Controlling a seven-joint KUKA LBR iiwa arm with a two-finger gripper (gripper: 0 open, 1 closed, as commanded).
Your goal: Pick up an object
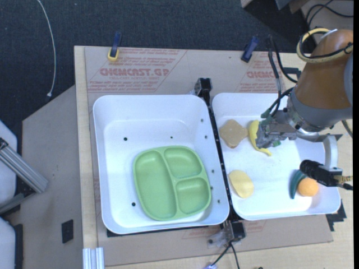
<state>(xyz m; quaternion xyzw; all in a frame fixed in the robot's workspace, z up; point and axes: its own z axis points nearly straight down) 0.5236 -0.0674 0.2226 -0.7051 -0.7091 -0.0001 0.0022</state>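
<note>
In the right bin (280, 206) my gripper (269, 134) hangs low over a yellow banana-like object (255, 134) near the bin's back middle, and it covers that object's right part. Just left of it lies a tan, cookie-shaped piece (232, 133). A pale yellow lump (241, 183) rests near the bin's front left. At the front right sit an orange ball-like object (307, 188) with a teal piece (295, 182) against it.
The left bin (112, 122) holds a green divided plate (170, 181). A black part (317, 172) reaches over the right bin's right side. Clamps hold the cardboard bench top (140, 66) at the back. The grey arm (325, 88) enters from the right.
</note>
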